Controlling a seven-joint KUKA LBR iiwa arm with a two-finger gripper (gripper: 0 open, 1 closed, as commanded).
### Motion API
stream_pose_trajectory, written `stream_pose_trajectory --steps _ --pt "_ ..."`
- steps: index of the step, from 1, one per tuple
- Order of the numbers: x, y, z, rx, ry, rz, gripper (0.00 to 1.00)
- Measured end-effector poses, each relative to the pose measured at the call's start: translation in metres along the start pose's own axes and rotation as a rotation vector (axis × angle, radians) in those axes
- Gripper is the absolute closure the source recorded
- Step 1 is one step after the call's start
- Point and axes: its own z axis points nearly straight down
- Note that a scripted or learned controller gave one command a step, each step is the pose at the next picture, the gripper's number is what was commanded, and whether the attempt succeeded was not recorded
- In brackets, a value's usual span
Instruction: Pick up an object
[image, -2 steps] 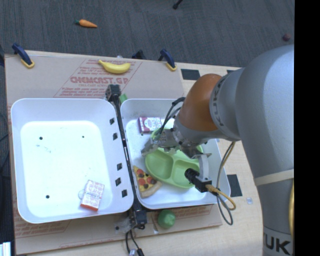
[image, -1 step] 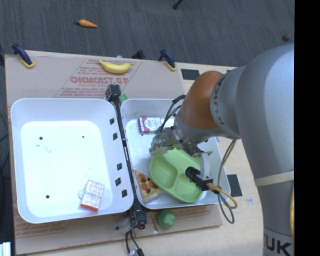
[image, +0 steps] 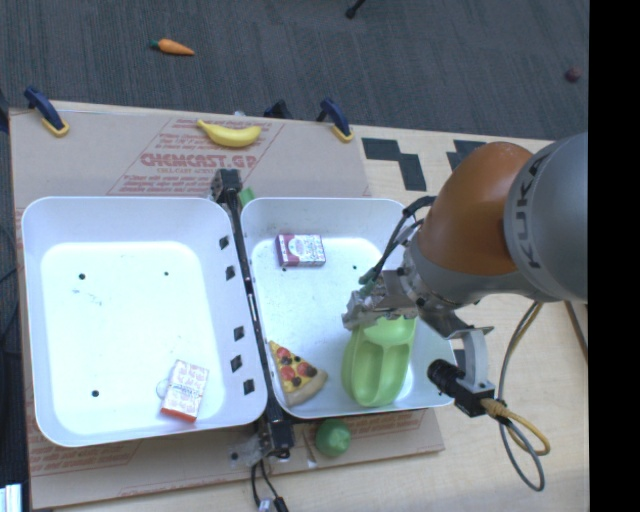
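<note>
Now, count with me from the left: you have two white bins, one small red and white carton (image: 185, 389), one yellow banana (image: 230, 131), one orange carrot (image: 175, 46), one maroon box (image: 301, 250), one pizza slice toy (image: 294, 371), one small green ball (image: 333, 437) and one light green scoop-like plastic object (image: 379, 360).

Far to the left of the gripper, the left bin (image: 40, 300) holds just the red and white carton, lying near its front right corner. Up and well left of the gripper, the banana lies on the brown cardboard sheet (image: 130, 165) behind the bins, and the carrot lies farther back on the dark floor.

The right bin (image: 262, 290) holds three things. The maroon box lies up and left of the gripper, near the back wall. The pizza slice toy lies down and left of it, in the front left corner. The light green object lies directly under the gripper (image: 381, 310), running from there toward the bin's front edge. The green ball sits outside the bin, on the cardboard just in front of it.

You see the gripper right at the upper end of the light green object, seemingly touching it. You cannot tell from this angle how its jaws are set or whether they pinch anything.
</note>
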Motion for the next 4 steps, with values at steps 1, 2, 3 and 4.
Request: stream_pose_trajectory --steps 1,2,3,4 --pt "-0.052 0.001 -0.016 0.000 0.005 -0.006 1.00" --pt "0.011 0.052 0.010 0.001 -0.001 -0.004 1.00" --pt "0.010 0.052 0.010 0.000 -0.001 -0.003 0.00" --pt "0.010 0.052 0.010 0.000 -0.001 -0.003 0.00"
